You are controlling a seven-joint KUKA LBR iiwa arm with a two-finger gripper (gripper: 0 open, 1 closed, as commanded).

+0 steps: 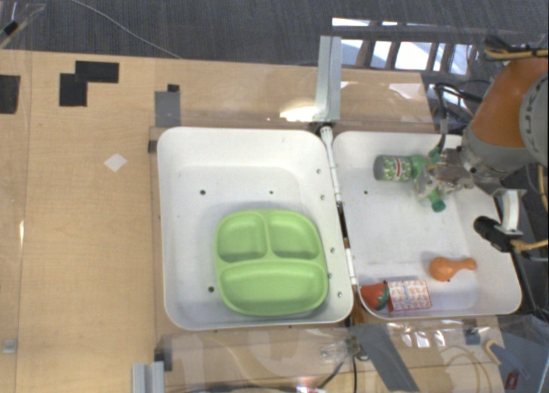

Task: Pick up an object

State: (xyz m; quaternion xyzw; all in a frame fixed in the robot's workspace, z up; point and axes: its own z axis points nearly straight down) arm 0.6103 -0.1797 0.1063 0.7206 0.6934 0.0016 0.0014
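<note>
A green bottle [397, 168] with a pale label lies on its side near the back of the right bin [386, 237]. My gripper [438, 180] hangs over the bin just right of the bottle's end, close to it or touching it. A small green piece [437, 204] shows right below the gripper. An orange pear-shaped object [448, 269] lies toward the front right of the same bin. A red and white packet [398, 294] rests against the front wall.
The left bin [189, 211] holds a light green divided plate [271, 262] in its front half. A metal divider [336, 202] separates the two bins. The arm's grey body and cables crowd the right bin's right wall.
</note>
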